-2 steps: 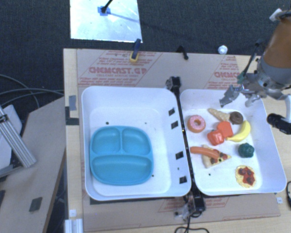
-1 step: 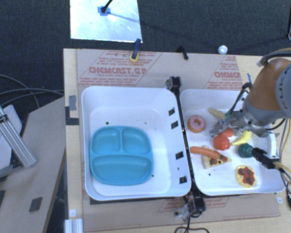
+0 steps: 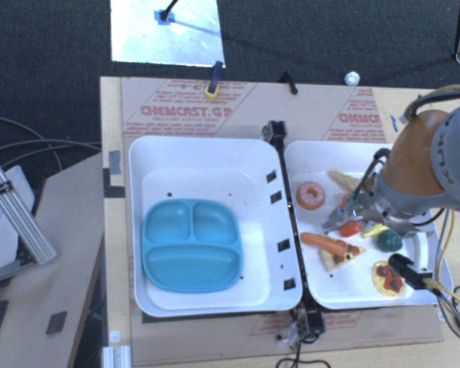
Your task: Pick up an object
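Table (image 3: 238,102) bearing two white bins: left bin (image 3: 161,156) with a blue divided plate (image 3: 190,245), right bin (image 3: 314,156) with toy food. Arm (image 3: 425,159) reaching in from the right, tool (image 3: 349,215) low among the food, just above a small red piece (image 3: 350,228). Tool opening: cannot tell. Nearby: carrot (image 3: 323,242), pink doughnut (image 3: 311,196), pizza slice (image 3: 342,256). Nothing visibly lifted; pick apparently not yet done.

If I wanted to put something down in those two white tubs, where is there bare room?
Left bin: bare floor behind the blue divided plate, toward the far wall. Right bin: a bare strip along its far wall, behind the donut. Its near half is crowded: carrot, pizza slice, green piece, gripper.
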You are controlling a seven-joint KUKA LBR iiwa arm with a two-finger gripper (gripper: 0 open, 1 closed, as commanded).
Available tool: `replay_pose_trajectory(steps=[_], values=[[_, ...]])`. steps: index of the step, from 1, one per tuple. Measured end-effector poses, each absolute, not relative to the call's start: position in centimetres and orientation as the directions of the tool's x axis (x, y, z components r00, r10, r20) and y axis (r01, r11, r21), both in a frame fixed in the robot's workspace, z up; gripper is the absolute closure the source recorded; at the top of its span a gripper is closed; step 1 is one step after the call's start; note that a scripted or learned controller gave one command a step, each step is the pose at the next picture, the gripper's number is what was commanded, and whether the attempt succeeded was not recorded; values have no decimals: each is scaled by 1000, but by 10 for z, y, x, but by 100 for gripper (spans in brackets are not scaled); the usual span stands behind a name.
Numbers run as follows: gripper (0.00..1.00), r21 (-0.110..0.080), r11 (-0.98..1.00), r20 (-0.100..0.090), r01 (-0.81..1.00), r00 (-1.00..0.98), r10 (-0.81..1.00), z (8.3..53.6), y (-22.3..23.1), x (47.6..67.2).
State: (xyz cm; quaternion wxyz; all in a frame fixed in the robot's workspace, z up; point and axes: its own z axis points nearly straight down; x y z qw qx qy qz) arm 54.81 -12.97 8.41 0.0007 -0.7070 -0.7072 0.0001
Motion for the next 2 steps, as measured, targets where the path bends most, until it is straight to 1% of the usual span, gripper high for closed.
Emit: replay_pose_trajectory(steps=[1, 2], values=[[100, 4, 0, -1, 1000, 0, 1000, 95, -131, 550], [100, 14, 13, 1, 1000, -13, 1000, 191, -51, 615]])
